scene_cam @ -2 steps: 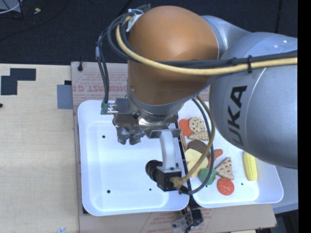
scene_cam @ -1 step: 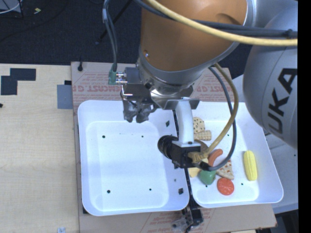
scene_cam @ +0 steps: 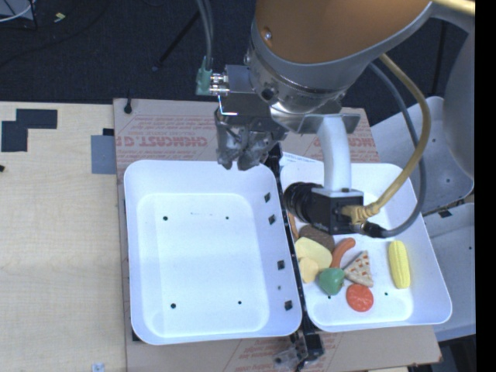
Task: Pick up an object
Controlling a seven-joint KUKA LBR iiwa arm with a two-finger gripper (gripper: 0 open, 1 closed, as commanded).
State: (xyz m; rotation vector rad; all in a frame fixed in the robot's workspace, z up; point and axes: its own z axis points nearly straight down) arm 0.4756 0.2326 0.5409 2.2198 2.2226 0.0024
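My gripper [scene_cam: 241, 152] hangs over the back right corner of the left bin [scene_cam: 147, 231], close to the divide between the two bins. Its dark tip is seen from above and nothing shows in its grasp. The toy foods lie in the right bin [scene_cam: 422, 301], well in front of and to the right of the gripper: a yellow corn cob [scene_cam: 398, 263], a red tomato [scene_cam: 359, 297], a green pepper [scene_cam: 331, 280], a pizza slice [scene_cam: 359, 269], an orange sausage [scene_cam: 342, 248], a yellow piece [scene_cam: 313, 251] and a brown piece [scene_cam: 313, 234].
A black unit [scene_cam: 319, 206] on a white post [scene_cam: 335, 157], with a yellow cable [scene_cam: 411, 161], stands over the back of the right bin above the food. The arm's large orange and grey body [scene_cam: 333, 29] covers the top middle. Bare wooden bench [scene_cam: 54, 246] lies to the left.
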